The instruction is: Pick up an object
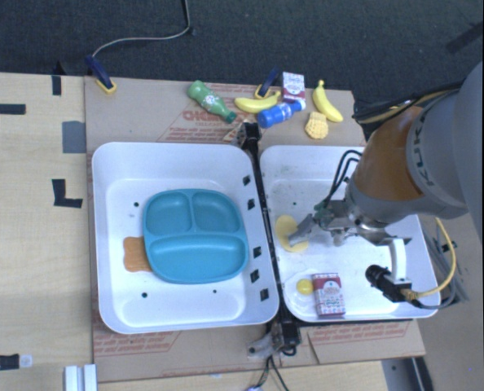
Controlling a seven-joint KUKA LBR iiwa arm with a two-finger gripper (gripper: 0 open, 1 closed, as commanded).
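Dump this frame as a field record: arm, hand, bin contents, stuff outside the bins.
arm: reaches in from the right, over the right bin
hand: low in the right bin, at a yellow round piece
hand contents: cannot tell
right bin: yellow round piece, red-and-white box, small yellow item beside the box
left bin: blue divided plate, orange piece partly under the plate's left edge
behind bins: green bottle, two bananas, blue bottle, small carton, yellow piece

Turquoise divided plate [195,236] over an orange-tan slab [134,255] in the white left bin [112,218]. Red-and-white carton [328,294] and pale yellow pieces [289,233] in the white right bin [307,165]. Beyond, two yellow bananas [327,103], a green bottle [211,101], a blue bottle [276,115].
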